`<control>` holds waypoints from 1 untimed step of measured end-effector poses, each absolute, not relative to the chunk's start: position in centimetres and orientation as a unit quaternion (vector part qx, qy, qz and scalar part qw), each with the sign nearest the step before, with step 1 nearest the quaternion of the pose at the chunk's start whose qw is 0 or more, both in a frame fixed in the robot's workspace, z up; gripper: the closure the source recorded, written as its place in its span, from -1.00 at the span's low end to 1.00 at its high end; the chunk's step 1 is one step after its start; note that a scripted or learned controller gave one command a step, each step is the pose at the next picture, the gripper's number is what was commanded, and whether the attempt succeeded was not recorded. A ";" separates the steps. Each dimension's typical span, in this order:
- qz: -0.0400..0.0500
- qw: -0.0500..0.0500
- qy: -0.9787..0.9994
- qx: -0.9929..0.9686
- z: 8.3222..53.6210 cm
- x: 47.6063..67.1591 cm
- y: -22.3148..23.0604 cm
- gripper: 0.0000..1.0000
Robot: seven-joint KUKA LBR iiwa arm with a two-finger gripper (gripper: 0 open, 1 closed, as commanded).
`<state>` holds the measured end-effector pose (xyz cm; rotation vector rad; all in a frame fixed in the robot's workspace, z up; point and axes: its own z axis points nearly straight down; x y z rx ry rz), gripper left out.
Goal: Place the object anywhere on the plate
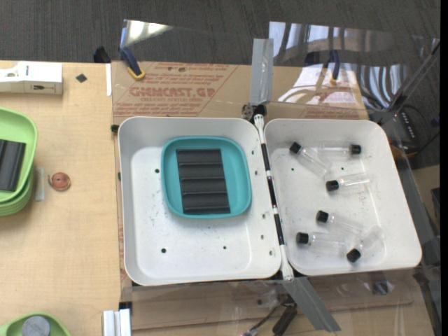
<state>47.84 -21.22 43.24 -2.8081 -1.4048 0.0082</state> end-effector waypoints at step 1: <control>0.003 0.000 -0.395 -0.919 44.0 47.8 -21.2 -1.00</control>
